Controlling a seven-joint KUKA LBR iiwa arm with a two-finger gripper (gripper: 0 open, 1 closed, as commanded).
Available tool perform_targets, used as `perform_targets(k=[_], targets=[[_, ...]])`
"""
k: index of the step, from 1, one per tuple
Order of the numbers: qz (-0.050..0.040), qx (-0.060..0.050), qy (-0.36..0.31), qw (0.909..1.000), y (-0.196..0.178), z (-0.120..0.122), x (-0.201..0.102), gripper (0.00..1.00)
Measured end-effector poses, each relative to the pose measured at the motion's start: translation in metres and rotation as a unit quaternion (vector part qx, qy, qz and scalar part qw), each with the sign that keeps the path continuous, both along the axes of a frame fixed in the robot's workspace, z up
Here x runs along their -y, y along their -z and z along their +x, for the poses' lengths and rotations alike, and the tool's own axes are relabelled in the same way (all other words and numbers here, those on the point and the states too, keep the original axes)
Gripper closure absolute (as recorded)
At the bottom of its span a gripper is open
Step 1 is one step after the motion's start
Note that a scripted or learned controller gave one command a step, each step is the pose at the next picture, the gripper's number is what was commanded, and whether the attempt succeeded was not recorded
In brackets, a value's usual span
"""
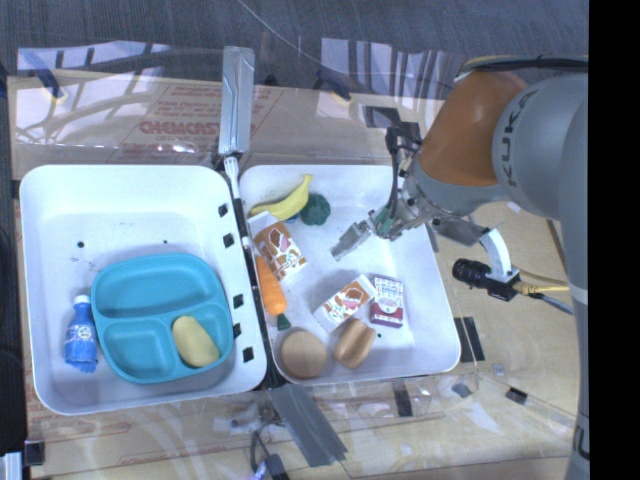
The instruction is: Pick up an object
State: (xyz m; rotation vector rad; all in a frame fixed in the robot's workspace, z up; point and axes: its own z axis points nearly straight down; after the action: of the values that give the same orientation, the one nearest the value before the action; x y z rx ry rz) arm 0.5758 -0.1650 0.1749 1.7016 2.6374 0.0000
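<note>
Two shallow white bins sit side by side on my desk [520, 368], seen from above at a slant. My arm [520, 138] reaches in from the right, over the right bin [440, 308]. My hand [352, 238] hangs above the bare white floor at the bin's middle, angled down and to the left. Nothing lies between its fingers, but whether they are spread or closed I cannot tell from this angle.

The things I might pick up ring that bare patch. Near the far wall, a banana [285, 201] lies just beside a small green broccoli [316, 209]. Along the left wall, a small carton [279, 248] sits above an orange carrot [270, 286]. Nearer the front, two more cartons, a white and orange one [346, 302] and a dark red one [387, 302], lie side by side, with two bread rolls [303, 354] in front of them.

In the left bin [60, 198], a blue divided tray [140, 293] holds a yellow potato-like piece [196, 340], and a blue bottle [82, 334] lies just beside the tray.

I judge the hand is poised between targets; the broccoli and the two front cartons are nearest.
</note>
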Motion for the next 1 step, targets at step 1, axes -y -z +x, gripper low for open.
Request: perform_targets(k=[1], targets=[[0.0013, -0.002, 0.070, 0.9975, 0.0836, -0.0990, -0.0305, 0.00]])
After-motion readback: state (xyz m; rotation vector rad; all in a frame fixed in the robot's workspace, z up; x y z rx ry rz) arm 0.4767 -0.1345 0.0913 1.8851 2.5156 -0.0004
